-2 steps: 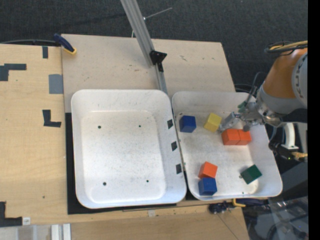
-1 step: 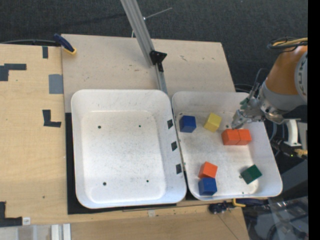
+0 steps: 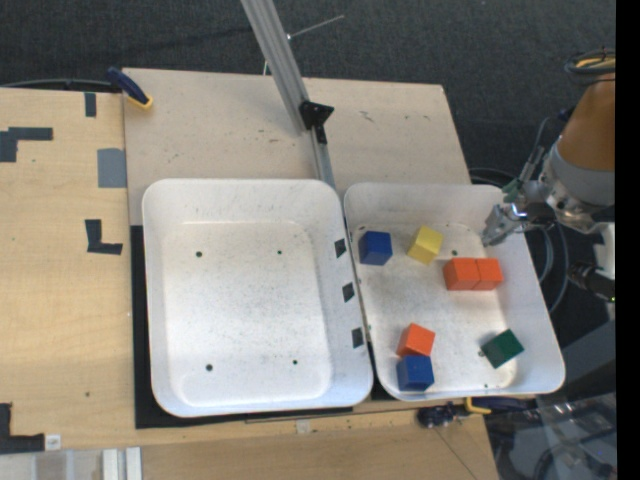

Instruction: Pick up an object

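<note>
**A:** Blocks — six of them, all in the right bin (image 3: pixel 530 368), and the nearest candidate is the long orange block (image 3: pixel 471 273), sitting toward three o'clock of that bin's floor.

**B:** Where's the hand (image 3: pixel 497 226) relative to it?

**A:** Up at about one o'clock from the block, hovering by the bin's right rim. So from the hand, the orange block lies down toward seven o'clock — near, but not touching.

**B:** And the block's long axis?

**A:** Runs nine-to-three, roughly across the picture. My read: the hand would want to straddle the short way, twelve-to-six, to get a clean pinch.

**B:** Is the hand open?

**A:** Can't tell. It's small and blurred against the rim, and I see nothing gripped in it — it looks to be carrying nothing, though I wouldn't swear to how it's set.

**B:** Other options?

**A:** Yellow block (image 3: pixel 426 243) at nine o'clock of the hand, a bit farther off, with a blue block (image 3: pixel 375 247) just beyond it. Green block (image 3: pixel 502 348) sits down at six o'clock, near the right wall. A small orange cube (image 3: pixel 416 340) and a second blue cube (image 3: pixel 415 371) are touching, toward the bin's near edge — crowded, I'd guess a riskier pick.

**B:** And the left bin (image 3: pixel 240 193)?

**A:** Nothing there worth chasing. The desk (image 3: pixel 210 118) beyond carries just the slanted metal rail (image 3: pixel 275 43).
</note>
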Tool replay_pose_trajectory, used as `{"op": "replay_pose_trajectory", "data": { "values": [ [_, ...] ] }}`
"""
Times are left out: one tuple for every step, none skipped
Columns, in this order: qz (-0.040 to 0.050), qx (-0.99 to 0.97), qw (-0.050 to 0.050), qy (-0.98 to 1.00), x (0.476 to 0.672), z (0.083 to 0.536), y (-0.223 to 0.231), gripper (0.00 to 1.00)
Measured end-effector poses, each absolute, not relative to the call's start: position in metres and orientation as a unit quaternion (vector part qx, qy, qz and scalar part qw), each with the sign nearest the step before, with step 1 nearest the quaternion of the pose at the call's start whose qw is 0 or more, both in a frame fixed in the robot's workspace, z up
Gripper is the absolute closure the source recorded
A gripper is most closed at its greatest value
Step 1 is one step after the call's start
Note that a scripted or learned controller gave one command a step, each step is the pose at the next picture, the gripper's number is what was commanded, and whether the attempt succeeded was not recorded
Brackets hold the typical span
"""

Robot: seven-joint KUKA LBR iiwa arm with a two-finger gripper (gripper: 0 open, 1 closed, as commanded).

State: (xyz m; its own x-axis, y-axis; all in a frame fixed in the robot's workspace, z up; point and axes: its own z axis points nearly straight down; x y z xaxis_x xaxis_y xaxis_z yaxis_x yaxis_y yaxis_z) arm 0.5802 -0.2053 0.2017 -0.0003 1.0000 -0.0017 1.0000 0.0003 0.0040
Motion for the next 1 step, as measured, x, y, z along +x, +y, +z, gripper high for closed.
{"op": "replay_pose_trajectory", "data": {
  "values": [
    [0.0009, 0.707, 0.002, 0.708, 0.5814, 0.2474, -0.2052, 1.0]
  ]
}}
